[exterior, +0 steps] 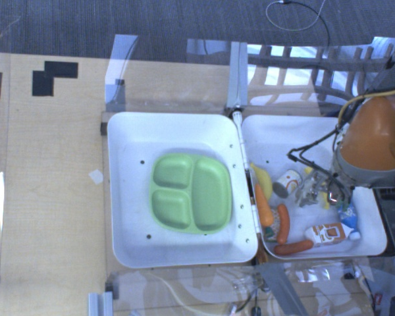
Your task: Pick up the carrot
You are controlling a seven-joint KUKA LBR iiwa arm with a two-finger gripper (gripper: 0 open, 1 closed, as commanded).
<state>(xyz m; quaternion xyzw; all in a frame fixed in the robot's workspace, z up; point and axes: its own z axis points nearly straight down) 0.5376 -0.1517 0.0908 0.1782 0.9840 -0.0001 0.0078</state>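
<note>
Carrot (263,209) lies left of the gripper (314,193), seemingly apart.

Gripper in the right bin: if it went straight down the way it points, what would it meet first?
Probably bare floor of the right bin. The gripper hangs between the small can and the bottle. The carrot lies further left. Depth is unclear, so it might clip the can.
</note>
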